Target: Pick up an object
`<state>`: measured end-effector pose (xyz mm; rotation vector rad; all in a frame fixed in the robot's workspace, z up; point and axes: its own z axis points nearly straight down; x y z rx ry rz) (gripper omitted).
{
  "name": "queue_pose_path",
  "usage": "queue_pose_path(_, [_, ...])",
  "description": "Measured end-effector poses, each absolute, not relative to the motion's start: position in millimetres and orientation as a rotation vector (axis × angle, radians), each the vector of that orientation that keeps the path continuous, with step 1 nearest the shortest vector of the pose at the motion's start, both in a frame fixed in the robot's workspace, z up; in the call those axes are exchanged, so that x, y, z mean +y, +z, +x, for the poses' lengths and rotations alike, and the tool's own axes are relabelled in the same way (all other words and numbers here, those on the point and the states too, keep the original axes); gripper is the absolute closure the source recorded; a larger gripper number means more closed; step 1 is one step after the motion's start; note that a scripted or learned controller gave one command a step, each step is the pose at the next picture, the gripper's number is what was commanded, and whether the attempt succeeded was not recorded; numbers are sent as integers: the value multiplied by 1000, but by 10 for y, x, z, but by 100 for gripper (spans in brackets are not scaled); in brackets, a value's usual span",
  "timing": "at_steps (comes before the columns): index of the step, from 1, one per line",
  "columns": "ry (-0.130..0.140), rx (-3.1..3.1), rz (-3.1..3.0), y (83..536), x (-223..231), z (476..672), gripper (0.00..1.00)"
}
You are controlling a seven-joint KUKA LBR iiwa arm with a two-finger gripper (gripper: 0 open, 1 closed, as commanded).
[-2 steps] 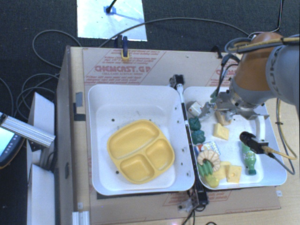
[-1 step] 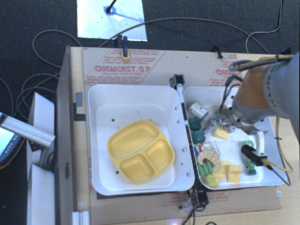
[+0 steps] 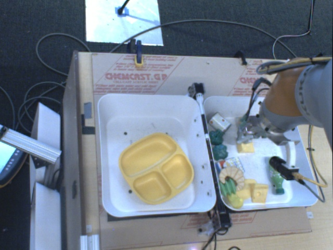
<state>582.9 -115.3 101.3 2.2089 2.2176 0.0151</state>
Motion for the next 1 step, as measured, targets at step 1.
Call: queue_pose_path(1, [8, 2219, 2213, 982, -1158, 5807, 0])
